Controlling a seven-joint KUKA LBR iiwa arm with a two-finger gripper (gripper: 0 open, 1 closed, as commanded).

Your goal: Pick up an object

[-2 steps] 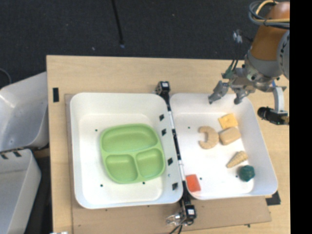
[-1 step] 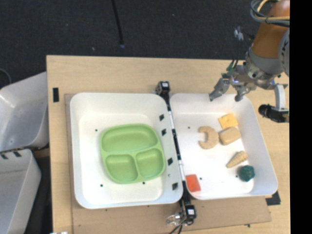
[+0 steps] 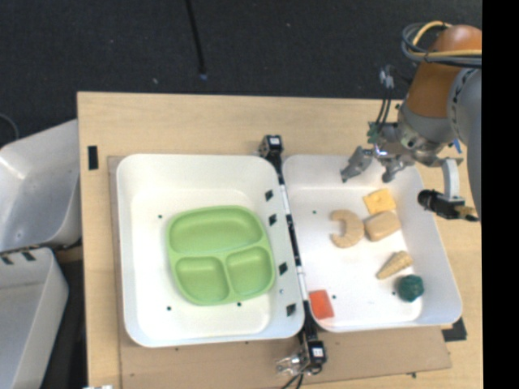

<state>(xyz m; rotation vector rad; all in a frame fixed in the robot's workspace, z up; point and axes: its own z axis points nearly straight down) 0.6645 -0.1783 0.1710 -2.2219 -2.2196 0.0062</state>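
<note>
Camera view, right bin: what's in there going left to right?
Orange block → tan curved piece → tan block → tan wedge → dark green ball. The yellow square overlaps the tan block's span, so it is left out.

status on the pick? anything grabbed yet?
Done: nothing lifted. The yellow block, tan block, curved piece, wedge, green ball and orange block all lie in the right bin. In hand: the claw hovers open over the bin's far edge, holding nothing. Left: descend, grasp, lift.
</note>
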